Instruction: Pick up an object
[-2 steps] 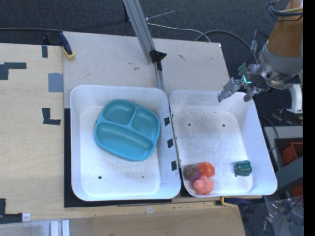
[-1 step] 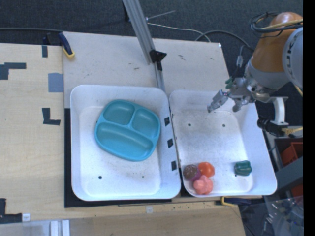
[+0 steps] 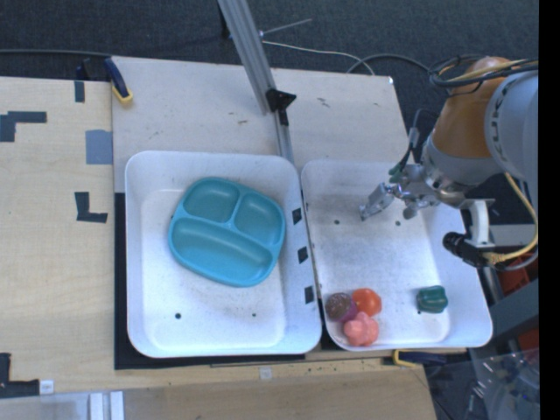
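Observation:
My gripper [image 3: 378,203] hangs over the upper middle of the right bin [image 3: 455,265], its fingers pointing left and down with nothing between them. Along the bin's near edge lie a dark purple ball [image 3: 339,304], an orange piece [image 3: 367,302] and a pink lumpy toy [image 3: 360,329], all clustered together. A small dark green object [image 3: 431,299] sits apart at the bin's near right. All of these lie well below the gripper in the view.
The left bin [image 3: 144,261] holds a teal divided plate [image 3: 228,231]. A grey metal post [image 3: 249,38] slants from the top down to the seam between the bins. Cables trail across the bench behind the right bin.

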Available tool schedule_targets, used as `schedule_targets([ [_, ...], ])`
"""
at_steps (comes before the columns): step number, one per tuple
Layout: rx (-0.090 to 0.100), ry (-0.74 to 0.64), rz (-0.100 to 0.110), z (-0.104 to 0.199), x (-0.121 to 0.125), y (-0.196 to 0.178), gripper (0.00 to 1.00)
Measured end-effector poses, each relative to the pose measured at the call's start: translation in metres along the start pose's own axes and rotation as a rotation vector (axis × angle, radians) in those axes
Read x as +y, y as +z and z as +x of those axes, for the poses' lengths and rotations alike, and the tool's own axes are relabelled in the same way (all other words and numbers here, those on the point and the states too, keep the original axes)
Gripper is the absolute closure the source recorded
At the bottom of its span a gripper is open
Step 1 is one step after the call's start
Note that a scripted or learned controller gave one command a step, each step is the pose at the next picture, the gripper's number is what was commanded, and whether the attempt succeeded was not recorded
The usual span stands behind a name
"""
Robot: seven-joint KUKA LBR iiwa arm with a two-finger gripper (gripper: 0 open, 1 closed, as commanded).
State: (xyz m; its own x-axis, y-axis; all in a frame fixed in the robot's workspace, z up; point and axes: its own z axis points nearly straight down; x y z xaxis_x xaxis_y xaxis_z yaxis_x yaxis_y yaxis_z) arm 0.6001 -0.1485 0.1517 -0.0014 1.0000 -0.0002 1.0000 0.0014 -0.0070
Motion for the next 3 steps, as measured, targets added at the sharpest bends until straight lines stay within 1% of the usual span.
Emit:
schedule_targets([
  [1,0.000,0.000,-0.001,-0.001,-0.007,0.046,0.00],
  [2,0.001,-0.002,-0.004,0.000,-0.006,0.033,1.00],
  [3,0.000,-0.001,-0.011,0.009,0.001,-0.020,1.00],
])
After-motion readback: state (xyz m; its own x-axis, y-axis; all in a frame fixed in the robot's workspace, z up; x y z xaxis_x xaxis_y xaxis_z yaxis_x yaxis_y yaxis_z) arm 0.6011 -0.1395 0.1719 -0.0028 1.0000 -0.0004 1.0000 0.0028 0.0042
